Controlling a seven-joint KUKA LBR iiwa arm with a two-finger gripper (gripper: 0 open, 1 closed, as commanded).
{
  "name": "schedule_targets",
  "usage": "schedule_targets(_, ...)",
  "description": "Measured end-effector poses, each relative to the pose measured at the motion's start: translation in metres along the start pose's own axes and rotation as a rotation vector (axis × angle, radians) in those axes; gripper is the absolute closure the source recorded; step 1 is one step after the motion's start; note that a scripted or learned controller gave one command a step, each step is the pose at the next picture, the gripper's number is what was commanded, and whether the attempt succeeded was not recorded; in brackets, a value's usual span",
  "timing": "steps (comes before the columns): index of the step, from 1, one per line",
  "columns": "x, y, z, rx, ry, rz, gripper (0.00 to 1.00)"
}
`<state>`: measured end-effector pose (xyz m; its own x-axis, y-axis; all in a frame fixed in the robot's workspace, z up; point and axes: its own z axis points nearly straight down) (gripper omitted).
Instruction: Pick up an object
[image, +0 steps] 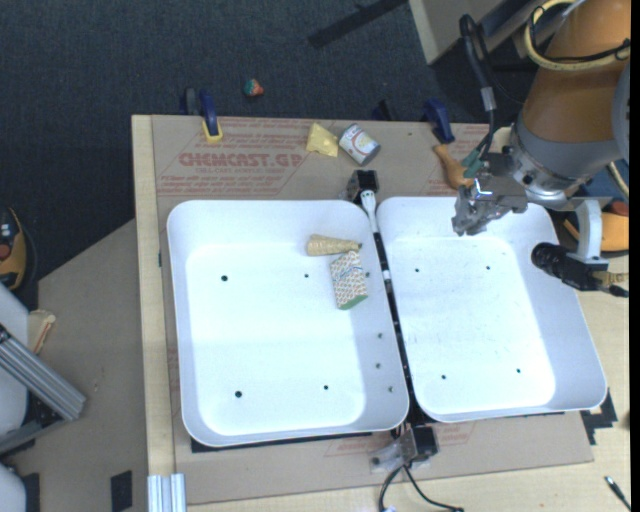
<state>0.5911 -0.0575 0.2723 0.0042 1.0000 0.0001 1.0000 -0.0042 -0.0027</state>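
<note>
Two objects lie in the left bin (200, 300) near its upper right corner: a tan, cone-like piece (332, 245) and, just below it, a patterned green and white packet (349, 278). My gripper (470, 222) hangs over the far edge of the right bin (560, 340), well to the right of both objects. Nothing shows between its fingers.
On the bench board behind the bins lie a yellow piece (322, 141), a small white and grey item (359, 144) and an orange tool (452, 163). Blue clamps (209, 112) hold the board's far edge. A black connector (365, 187) sits between the bins.
</note>
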Motion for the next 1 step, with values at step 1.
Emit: schedule_targets(1,-0.0127,-0.0318,-0.0779,-0.012,-0.002,-0.001,1.0)
